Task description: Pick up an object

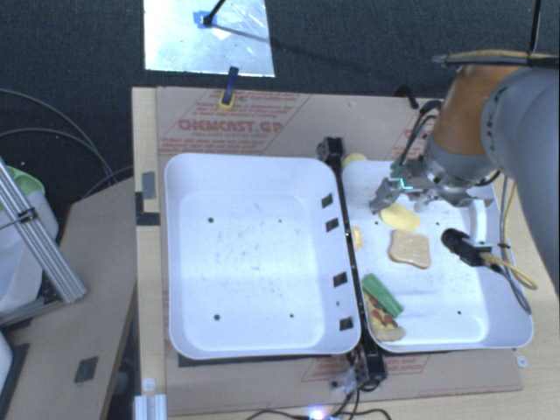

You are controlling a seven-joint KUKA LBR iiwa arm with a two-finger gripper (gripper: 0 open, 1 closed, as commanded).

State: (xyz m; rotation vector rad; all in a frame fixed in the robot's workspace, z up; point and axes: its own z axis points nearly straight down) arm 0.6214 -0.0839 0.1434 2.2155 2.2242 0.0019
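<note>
My gripper (pixel 391 196) hangs low over the upper left part of the right bin (pixel 499 322). A pale yellow piece (pixel 402 218) lies directly under and just in front of it, touching or nearly touching the tip. A slice of toast (pixel 409 250) lies just below that. Near the bin's front left corner, a green stick-shaped piece (pixel 382 295) rests beside a red and yellow toy food item (pixel 385 319). A small yellow object (pixel 353 159) sits at the bin's back left rim. I see nothing lifted off the bin floor.
The left bin (pixel 188 261) stands beside the right one, with a black divider with clips (pixel 341 243) between them. The grey arm with its orange band (pixel 468 112) covers the right bin's back right. A metal plate (pixel 208 24) lies beyond the bench.
</note>
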